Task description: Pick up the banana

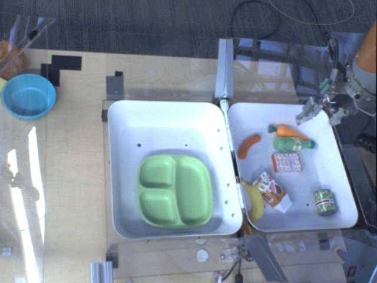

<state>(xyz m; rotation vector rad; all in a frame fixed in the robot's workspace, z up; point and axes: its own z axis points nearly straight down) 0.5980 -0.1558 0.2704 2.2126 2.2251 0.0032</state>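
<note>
Two shallow white bins are sitting side by side on the wooden bench [70,175], and we are looking down on them at a slant. We are seeing the left bin [123,158] carrying a green divided plate [175,189] with three compartments, lying toward its near side. The right bin [336,158] is holding the smaller items. Our arm [362,78] is reaching in from the right, and its gripper [321,108] is hovering over the far right corner of the right bin with its fingers spread apart and nothing between them. A blue bowl [28,95] is resting on the bench well to the left, apart from both bins.

Within the right bin, the banana [254,200] is lying at the near left corner, touching a small brown-and-white carton [273,191] just beside it on the right. A red-and-white packet [287,163] is lying near the middle, with a green bottle [293,144] on its side just behind it and a carrot [290,131] beyond that. An orange-red sausage [248,145] is lying near the left wall, and a small green-labelled can [324,201] is standing toward the near right corner, well apart from the banana.
</note>
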